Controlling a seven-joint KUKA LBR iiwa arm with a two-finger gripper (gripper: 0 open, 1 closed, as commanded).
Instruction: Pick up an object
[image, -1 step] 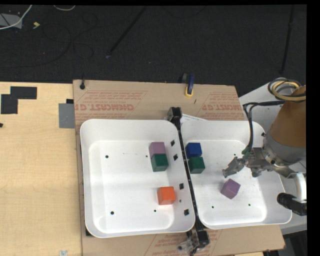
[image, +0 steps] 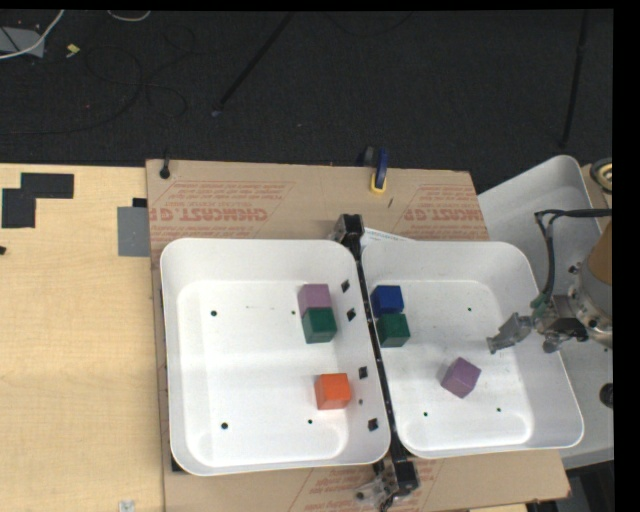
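Note:
In the right bin (image: 500, 437) lie a purple block (image: 460, 378), tilted, near the middle, and a blue block (image: 387, 299) touching a green block (image: 394, 330) by the divider. The left bin (image: 190, 440) holds a pale purple block (image: 314, 297) against a dark green block (image: 319, 325), plus an orange block (image: 333, 391) nearer the front. My gripper (image: 524, 342) hangs over the right bin's right side, up and to the right of the purple block. Its fingers stand apart, open, with nothing between them.
A black clip strip (image: 365, 340) runs between the two bins. Both bins rest on a cardboard sheet (image: 260, 205) with a blue and yellow clamp (image: 378, 170) at its far edge. Cables (image: 548, 250) hang near the arm on the right.

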